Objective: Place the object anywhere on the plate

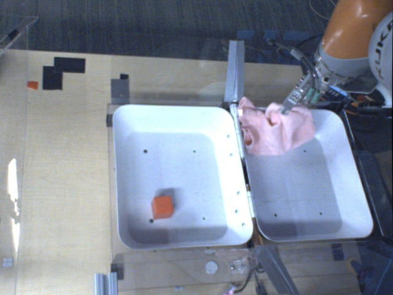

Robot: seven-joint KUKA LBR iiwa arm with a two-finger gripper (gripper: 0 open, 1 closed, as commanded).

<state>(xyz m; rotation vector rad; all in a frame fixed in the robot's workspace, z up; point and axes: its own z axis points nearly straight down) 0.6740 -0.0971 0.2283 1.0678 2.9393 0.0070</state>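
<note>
A crumpled pink cloth (273,134) lies in the far left corner of the right bin (307,192), draped against the rim between the two bins. My gripper (287,108) reaches in from the upper right, its narrow tips pinching the cloth's upper edge, which rises to a peak there. The arm's orange band (350,23) shows at the top right. A small orange cube (163,207) rests on the floor of the left bin (172,112), near its front left.
A grey metal post (234,72) stands behind the seam between the bins. Black blocks (61,71) and a tiny orange piece (32,85) lie on the wooden bench at far left. Cables run behind the right bin.
</note>
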